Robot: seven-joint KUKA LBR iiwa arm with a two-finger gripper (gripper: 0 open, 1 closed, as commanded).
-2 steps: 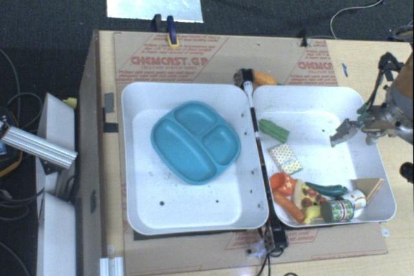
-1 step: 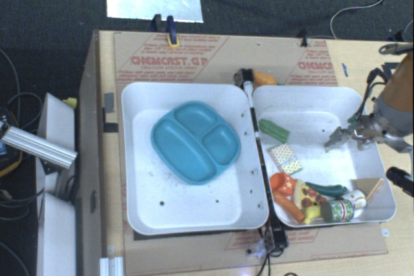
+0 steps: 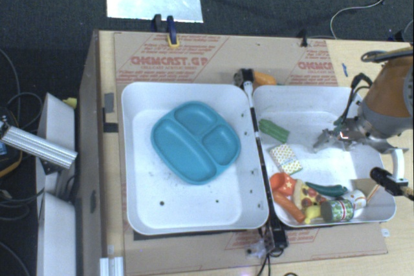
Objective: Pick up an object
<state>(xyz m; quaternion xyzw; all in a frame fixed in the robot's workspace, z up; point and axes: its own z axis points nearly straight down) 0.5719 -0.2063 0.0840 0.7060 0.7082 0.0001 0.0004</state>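
My gripper point(image 3: 331, 138) hangs over the bare middle of the right bin point(image 3: 310, 106), on the grey arm with the orange band point(image 3: 388, 97) that comes in from the right. Nothing shows in its grasp. A green block point(image 3: 273, 130) lies to its left, near the divider. A yellow-and-white checkered block point(image 3: 285, 158) sits below that. Piled along the bin's front edge are a red pepper point(image 3: 283, 182), a carrot point(image 3: 292, 208), a dark green vegetable point(image 3: 327, 189) and a labelled can point(image 3: 340, 209) on its side.
The left bin point(image 3: 139, 203) holds a blue divided plate point(image 3: 196, 141). An orange object point(image 3: 264, 79) lies on the bench just behind the bins' divider. A black part point(image 3: 387, 180) of the arm overhangs the right bin's front right corner.
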